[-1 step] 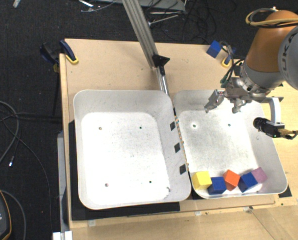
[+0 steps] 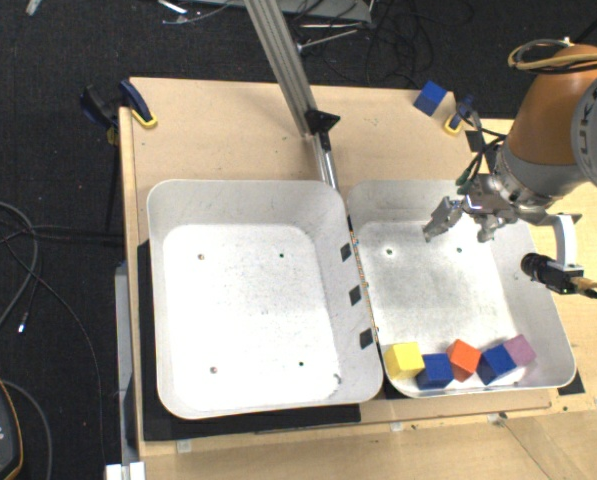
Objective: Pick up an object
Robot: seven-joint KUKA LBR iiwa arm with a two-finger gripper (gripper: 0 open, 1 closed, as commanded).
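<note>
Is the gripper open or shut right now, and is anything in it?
Open and holding nothing. The gripper shows its two fingers spread with bare bin floor between them, over the far part of the right bin.

Grey arm [image 2: 588, 143] with an orange band — pale metal hand [image 2: 465, 223], dark cables at the wrist

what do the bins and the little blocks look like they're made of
Bins: probably thin moulded plastic, matte white, with rounded corners and scuffed, speckled floors. Blocks: likely foam or painted wood, with solid matte colours and no glare; too small to tell which.
</note>
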